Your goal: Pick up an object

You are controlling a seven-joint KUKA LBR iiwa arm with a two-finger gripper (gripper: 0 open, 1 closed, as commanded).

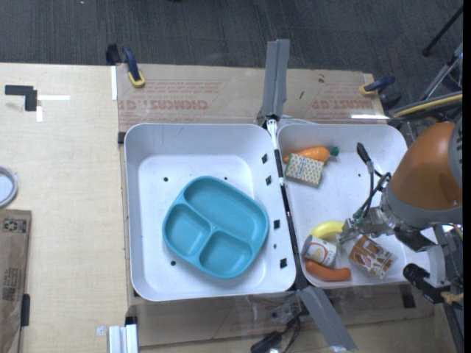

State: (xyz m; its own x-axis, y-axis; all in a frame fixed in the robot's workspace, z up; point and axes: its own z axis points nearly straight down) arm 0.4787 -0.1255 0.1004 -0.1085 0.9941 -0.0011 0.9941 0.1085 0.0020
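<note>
The right bin holds several toy foods. An orange carrot and a speckled beige block lie at its far left. Near the front lie a yellow banana, a small can, a red-orange sausage and a brown packet. My gripper hangs low over the front of this bin, just right of the banana and above the packet's left edge. Nothing shows between its tips.
A blue divided plate lies in the left bin. The arm's grey and orange body covers the right bin's right side. A metal divider post stands behind the bins, with clamps at the bench's back edge.
</note>
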